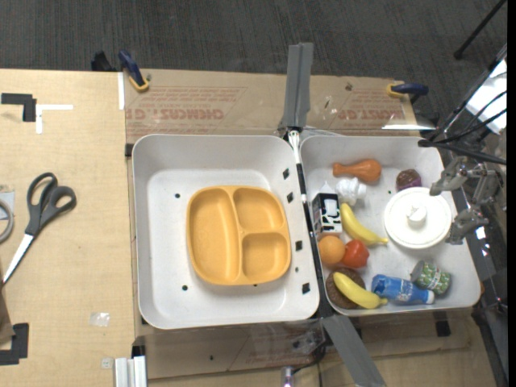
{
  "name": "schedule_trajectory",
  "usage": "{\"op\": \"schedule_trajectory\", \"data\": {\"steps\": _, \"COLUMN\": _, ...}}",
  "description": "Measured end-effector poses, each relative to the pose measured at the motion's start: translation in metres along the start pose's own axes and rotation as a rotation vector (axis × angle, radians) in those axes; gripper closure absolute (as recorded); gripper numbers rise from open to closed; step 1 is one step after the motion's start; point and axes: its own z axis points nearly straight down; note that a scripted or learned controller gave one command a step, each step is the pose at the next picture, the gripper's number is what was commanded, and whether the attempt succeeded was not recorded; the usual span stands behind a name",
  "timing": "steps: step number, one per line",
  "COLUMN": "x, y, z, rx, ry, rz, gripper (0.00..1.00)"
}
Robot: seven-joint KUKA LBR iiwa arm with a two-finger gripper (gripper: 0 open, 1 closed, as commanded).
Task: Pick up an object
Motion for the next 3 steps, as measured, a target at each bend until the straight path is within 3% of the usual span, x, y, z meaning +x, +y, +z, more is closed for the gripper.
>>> {"op": "schedule_trajectory", "data": {"steps": 1, "x": 0.013, "y": 0.066, "z": 0.158, "rx": 0.000, "ry": -0.003, "rz": 0.082, "gripper": 0.00}}
{"op": "schedule_trajectory", "data": {"steps": 2, "x": -0.096, "y": 0.076, "z": 0.133, "rx": 0.001, "ry": -0.006, "rz": 0.252, "gripper": 0.00}}
{"op": "schedule_trajectory", "data": {"steps": 3, "x": -0.067, "y": 0.091, "z": 0.157, "rx": 0.001, "ry": -0.004, "rz": 0.237, "gripper": 0.00}}
